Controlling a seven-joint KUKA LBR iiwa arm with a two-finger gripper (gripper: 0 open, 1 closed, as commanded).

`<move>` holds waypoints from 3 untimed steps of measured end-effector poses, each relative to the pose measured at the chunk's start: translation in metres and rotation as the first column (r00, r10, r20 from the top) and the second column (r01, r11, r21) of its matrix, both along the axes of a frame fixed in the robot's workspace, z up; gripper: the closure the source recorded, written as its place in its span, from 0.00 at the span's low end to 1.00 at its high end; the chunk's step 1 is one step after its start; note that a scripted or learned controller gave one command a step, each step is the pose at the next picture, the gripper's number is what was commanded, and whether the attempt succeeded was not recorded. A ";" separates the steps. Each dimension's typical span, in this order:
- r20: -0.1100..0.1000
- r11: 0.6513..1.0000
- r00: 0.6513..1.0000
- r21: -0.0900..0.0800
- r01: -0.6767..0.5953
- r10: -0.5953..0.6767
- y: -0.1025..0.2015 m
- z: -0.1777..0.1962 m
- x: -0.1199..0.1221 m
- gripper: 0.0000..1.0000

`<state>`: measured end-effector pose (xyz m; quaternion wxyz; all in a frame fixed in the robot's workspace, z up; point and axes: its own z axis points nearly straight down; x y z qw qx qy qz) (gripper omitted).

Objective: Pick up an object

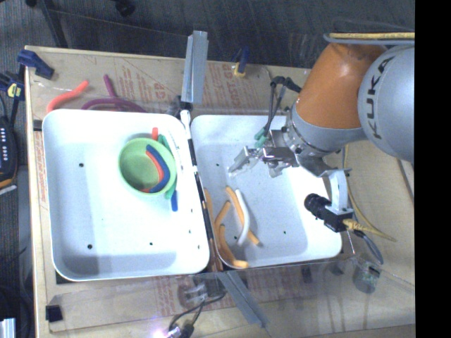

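My gripper (255, 165) hovers over the upper middle of the right bin (310, 241), its fingers spread and nothing between them. Just below it on the bin floor lie curved orange sticks (235, 201) and a white curved piece (242, 229); a further orange stick (223, 239) runs along the bin's left wall. In the left bin (77, 217) stands a green bowl (138, 165) with red, blue and orange curved pieces (161, 166) inside it. A small blue piece (174, 202) sticks out below the bowl's rim.
The grey and orange arm (352, 90) covers the right bin's upper right. A black cylinder (320, 208) hangs from the arm over that bin's right side. Orange and purple tubes (84, 98) lie on the bench behind the left bin. A metal bar (194, 65) stands between the bins at the back.
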<state>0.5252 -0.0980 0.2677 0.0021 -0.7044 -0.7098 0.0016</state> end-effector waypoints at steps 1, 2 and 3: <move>-0.001 1.000 1.000 0.000 -0.019 0.019 -0.010 -0.116 -0.009 0.00; 0.008 1.000 1.000 -0.005 0.013 -0.013 -0.034 -0.174 0.018 0.00; 0.002 1.000 1.000 -0.005 0.006 -0.006 -0.034 -0.166 0.017 1.00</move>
